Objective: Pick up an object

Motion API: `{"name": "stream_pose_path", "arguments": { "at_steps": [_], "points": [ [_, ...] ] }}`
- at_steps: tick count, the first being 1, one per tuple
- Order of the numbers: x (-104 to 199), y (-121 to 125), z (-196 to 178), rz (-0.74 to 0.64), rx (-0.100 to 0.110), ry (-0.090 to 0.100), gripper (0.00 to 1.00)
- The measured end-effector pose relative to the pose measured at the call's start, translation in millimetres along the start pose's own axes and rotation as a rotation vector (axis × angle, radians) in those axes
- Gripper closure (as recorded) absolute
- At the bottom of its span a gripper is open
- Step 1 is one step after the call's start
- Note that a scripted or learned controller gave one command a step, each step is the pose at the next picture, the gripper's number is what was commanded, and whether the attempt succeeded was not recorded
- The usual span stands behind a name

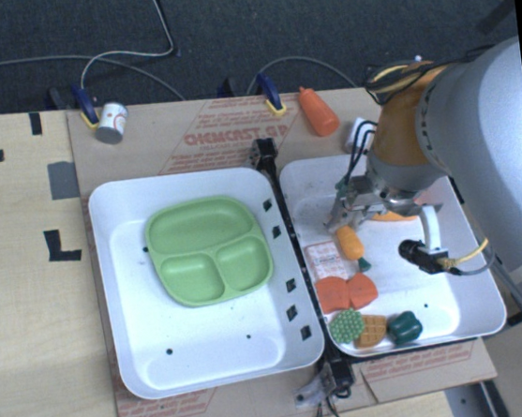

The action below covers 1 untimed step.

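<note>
The grey arm with its orange band reaches over the right bin, and its fingers hang low over that bin's upper middle; they stand slightly parted, just above the top end of a small orange carrot-like piece, and nothing shows between them; whether they touch the carrot piece I cannot tell. Just left of the carrot piece lies a small printed card; below it sit two orange-red lumps touching one another; further below, along the bin's near wall, lie a green bumpy piece, an orange waffle-like piece and a dark green piece, side by side. The left bin, beside the right bin, holds a green divided plate; beyond the right bin, on the tabletop, lies an orange bottle-shaped thing.
</note>
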State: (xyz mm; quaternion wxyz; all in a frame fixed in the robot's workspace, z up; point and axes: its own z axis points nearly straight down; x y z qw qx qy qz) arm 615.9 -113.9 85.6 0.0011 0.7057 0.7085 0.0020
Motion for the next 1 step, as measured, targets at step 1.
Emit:
{"name": "stream_pose_path", "arguments": {
  "at_steps": [1],
  "points": [
    [90.0,-4.1,-114.7,0.0,0.002,0.0,1.0]
  ]
}}
